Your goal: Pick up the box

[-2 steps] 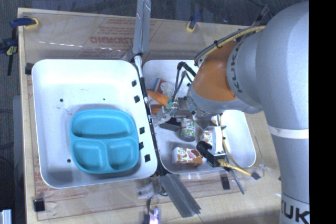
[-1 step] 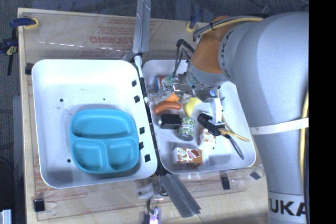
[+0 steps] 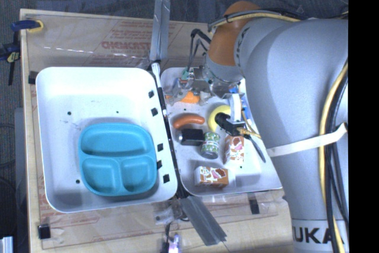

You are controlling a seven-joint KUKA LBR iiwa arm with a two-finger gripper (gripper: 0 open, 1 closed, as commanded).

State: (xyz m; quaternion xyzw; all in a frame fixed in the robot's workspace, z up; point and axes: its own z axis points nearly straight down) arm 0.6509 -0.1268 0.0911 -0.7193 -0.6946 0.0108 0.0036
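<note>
From above, the grey arm with its orange band reaches over the right white bin, its hand low at the bin's 11 o'clock corner; whether it is apart or together, I cannot tell. The small brown-and-white patterned cardboard box lies at 6 o'clock, well apart from it. A blue three-compartment plastic tray sits in the left white bin.

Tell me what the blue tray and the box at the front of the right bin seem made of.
Blue tray: likely moulded plastic, matte, with smooth rounded compartments. Box: probably printed cardboard, flat faces, red and white print.
</note>
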